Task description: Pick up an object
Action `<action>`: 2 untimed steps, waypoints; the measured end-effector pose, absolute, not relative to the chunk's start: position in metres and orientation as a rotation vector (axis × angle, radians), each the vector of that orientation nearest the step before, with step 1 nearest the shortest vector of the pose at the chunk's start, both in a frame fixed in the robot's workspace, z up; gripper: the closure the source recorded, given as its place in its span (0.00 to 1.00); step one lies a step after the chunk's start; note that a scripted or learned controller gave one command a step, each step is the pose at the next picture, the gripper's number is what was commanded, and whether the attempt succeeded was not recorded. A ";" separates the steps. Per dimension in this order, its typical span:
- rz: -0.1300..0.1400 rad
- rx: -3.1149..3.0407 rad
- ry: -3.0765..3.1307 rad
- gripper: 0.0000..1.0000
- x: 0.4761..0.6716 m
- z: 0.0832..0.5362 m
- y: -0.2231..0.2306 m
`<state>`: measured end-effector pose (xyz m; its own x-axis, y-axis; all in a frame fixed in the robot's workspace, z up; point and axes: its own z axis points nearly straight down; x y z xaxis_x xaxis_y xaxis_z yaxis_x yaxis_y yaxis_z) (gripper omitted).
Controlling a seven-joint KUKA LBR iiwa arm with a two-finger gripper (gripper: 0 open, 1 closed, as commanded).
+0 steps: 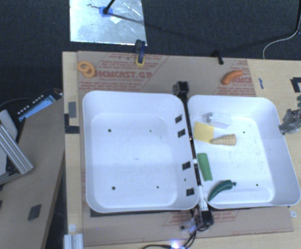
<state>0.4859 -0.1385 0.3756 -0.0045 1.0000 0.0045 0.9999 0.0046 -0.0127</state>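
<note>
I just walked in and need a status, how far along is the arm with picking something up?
Nothing looks done yet. The yellow wedge-shaped block, tan ridged cone, clear plastic piece, light green rectangular bar and dark green curved pepper all lie in the right white bin. The metal gripper sits at that bin's right edge, over no object. The reach, grasp and lift remain.

**Little of the arm in frame: a grey metal gripper at the right edge**

The gripper (294, 121) is a small, pale grey metal assembly with a blocky, uneven outline and several darker recesses between its parts. Its surfaces look dull and slightly glinting in places. Just above it, at the frame's edge, a thin dark strand with a teal tint runs diagonally. Finer details such as screws or markings are too blurred to tell.
</note>
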 end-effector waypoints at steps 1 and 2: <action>-0.015 -2.215 -2.241 1.00 0.488 0.475 -0.075; -0.014 -2.213 -2.238 1.00 0.487 0.539 -0.012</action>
